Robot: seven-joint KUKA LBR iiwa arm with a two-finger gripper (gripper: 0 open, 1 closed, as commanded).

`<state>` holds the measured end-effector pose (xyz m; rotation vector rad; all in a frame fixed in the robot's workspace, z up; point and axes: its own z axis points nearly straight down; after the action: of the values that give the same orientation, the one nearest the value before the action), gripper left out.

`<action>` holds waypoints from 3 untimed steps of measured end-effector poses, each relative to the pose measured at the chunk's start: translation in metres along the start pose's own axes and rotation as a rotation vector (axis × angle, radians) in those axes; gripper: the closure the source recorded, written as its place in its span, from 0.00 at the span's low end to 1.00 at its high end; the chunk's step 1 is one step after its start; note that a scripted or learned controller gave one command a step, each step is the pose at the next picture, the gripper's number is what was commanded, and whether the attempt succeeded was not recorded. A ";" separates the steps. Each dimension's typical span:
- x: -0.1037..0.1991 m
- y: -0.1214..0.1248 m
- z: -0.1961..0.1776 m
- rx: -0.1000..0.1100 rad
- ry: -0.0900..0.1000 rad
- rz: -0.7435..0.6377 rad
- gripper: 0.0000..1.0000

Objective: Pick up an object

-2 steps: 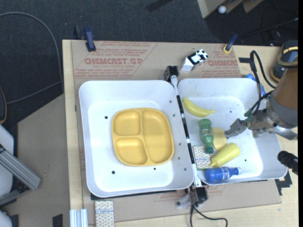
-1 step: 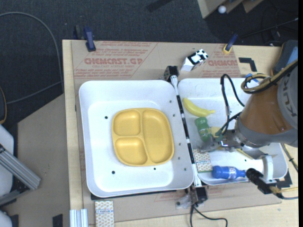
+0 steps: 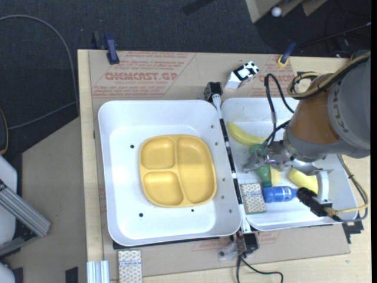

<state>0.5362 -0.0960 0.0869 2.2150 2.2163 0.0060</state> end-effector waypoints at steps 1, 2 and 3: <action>-0.010 -0.031 0.002 0.011 0.004 0.001 0.00; -0.010 -0.030 -0.007 0.009 0.004 0.001 1.00; -0.010 -0.030 -0.007 0.009 0.004 0.001 0.00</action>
<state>0.5058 -0.1060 0.0940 2.2230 2.2215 -0.0005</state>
